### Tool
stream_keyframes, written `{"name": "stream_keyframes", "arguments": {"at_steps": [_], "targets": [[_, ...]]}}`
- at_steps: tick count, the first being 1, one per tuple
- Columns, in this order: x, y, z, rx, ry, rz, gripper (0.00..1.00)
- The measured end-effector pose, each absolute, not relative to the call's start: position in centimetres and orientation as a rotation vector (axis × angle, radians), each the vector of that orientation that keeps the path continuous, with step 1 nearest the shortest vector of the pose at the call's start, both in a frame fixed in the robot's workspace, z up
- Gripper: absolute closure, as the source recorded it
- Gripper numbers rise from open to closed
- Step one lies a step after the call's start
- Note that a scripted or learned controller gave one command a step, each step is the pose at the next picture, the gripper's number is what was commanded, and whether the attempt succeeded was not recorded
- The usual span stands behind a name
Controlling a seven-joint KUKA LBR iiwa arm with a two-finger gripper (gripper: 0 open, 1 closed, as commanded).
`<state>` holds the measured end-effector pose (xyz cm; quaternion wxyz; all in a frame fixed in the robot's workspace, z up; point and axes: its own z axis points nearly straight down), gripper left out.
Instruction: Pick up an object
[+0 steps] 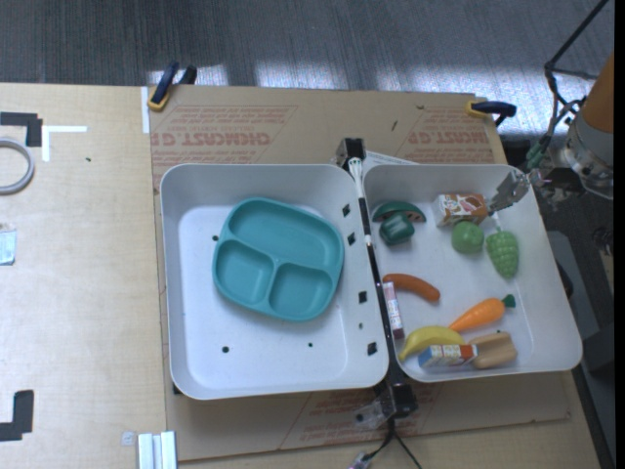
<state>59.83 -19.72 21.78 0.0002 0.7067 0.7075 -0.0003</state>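
White plastic is making up two shallow bins sitting side by side on a sheet of cardboard (293,125) that is covering part of the wooden desk (78,291). Taking the divider where the bins are meeting as the landmark, the left bin (186,340) is lying left of it and is carrying a teal sectioned plate (278,259), which is resting near its middle. The right bin (547,262) is lying right of the divider and is holding the small toy foods. Just right of the divider a dark green toy (397,221) is sitting near the top, an orange-red sausage (412,285) is lying below it, and a banana (430,338) is lying lower still, touching a bottle-like item (471,354). Farther right of the divider a carrot (480,313) is lying tilted, a green ball (468,237) is sitting beside a ribbed green fruit (503,252), and a small packet (459,206) is lying above the ball. The claw (508,191) is hovering at the upper right of that bin, just beside the packet; whether it is wide or narrow cannot be told, and nothing is visibly between its tips.
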Motion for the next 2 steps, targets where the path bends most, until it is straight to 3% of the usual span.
{"name": "stream_keyframes", "arguments": {"at_steps": [1,2], "targets": [[55.8,-15.5,11.6,2.223,2.22,-0.001,0.0],[51.2,-10.9,9.2,2.225,2.22,-0.001,0.0]]}}
